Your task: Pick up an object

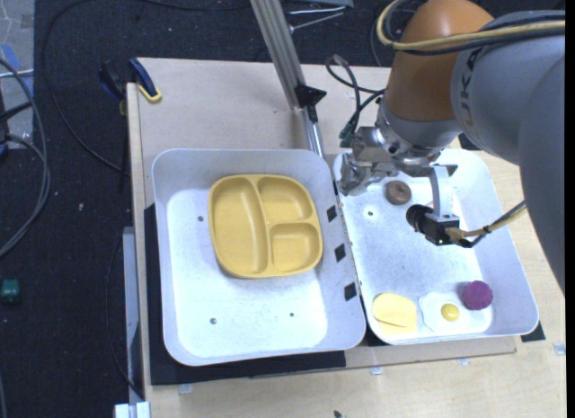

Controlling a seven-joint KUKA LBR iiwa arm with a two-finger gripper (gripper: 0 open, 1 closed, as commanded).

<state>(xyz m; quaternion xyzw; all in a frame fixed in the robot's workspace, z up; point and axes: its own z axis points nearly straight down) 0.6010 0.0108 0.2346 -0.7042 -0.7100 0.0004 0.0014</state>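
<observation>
Nearest the lens, the grey arm (503, 66) with its orange band (431, 43) overhangs the right bin (404, 263). The claw (357, 172) hangs over that bin's far left corner; whether it is spread or pressed together cannot be told. Just beside it lies a small brown disc (398, 193), probably light and stiff, best pinched across its rim. Farther out, along the near wall: a yellow piece (393, 310), a toy fried egg (446, 312) and a purple ball (476, 295), which is liable to roll. The left bin (252, 322) holds a yellow divided plate (265, 225).
</observation>
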